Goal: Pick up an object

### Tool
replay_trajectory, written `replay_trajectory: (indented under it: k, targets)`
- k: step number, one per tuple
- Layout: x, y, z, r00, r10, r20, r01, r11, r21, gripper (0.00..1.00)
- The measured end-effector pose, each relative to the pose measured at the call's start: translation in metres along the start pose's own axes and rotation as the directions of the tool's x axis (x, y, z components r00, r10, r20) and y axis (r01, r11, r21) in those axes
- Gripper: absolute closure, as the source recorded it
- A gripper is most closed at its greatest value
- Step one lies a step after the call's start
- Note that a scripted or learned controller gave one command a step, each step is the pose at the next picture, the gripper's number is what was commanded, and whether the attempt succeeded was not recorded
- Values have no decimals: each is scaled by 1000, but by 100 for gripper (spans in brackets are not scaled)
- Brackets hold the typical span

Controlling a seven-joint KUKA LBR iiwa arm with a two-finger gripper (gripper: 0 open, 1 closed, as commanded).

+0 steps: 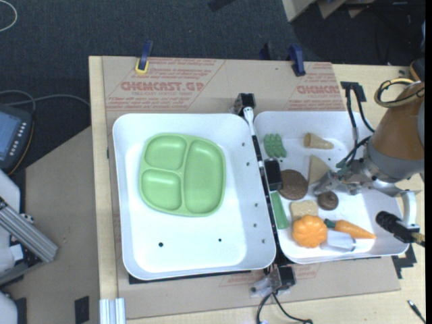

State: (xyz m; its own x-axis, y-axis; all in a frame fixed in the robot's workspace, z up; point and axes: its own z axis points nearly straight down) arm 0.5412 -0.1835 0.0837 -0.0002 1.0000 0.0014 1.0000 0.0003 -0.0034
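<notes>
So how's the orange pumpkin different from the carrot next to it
The pumpkin is round, squat and plain orange; the carrot is long, tapered and has a green top. The pumpkin looks bulkier, the carrot slimmer and lying on its side. Both are orange toy foods in the right bin.

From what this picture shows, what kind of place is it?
Probably a robotics lab or test bench, not a home kitchen. Two white bins are fixed side by side on a clamped board, a grey and orange robot arm reaches in over toy food such as a carrot, and loose cables run across the bench.
</notes>
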Motion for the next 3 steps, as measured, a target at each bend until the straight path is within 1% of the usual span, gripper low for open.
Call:
replay_trajectory:
  k: [1, 2, 3]
  targets:
    - [-1, 1, -12, 1000, 1, 2, -1, 1000, -4, 100]
    - [6, -3, -58, 1000, -1, 4, 1, 1000, -8, 100]
    - [12, -2, -103, 1000, -1, 4, 1, 1000, -9, 100]
